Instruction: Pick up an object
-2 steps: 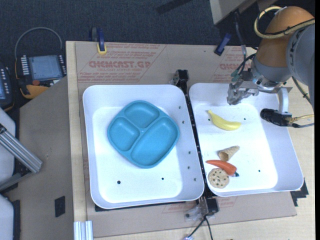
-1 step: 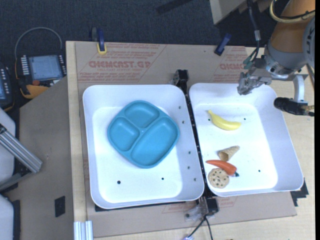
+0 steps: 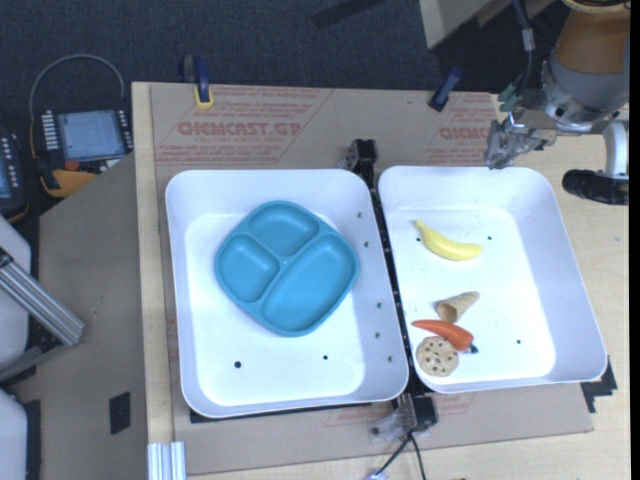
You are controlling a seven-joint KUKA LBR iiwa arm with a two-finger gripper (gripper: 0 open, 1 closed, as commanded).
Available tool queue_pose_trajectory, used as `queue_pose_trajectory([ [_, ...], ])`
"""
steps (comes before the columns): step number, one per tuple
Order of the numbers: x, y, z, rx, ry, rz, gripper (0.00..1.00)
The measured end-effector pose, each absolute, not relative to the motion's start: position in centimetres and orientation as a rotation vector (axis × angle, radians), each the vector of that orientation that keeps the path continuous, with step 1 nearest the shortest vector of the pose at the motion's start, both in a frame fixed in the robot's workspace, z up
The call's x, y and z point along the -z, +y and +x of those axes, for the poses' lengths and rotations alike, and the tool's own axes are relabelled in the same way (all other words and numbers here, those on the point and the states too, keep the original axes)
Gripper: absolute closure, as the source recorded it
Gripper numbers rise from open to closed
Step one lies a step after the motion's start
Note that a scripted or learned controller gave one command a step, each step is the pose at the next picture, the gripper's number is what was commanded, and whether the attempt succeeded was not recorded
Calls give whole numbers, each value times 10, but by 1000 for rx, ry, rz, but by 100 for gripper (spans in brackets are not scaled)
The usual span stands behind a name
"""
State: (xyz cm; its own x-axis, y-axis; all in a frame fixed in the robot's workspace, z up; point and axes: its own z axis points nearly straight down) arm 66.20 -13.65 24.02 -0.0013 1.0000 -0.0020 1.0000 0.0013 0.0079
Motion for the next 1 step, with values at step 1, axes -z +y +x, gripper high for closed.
queue_pose_trajectory([
  [1,-260,-137,663,-4,2219,2217,100],
])
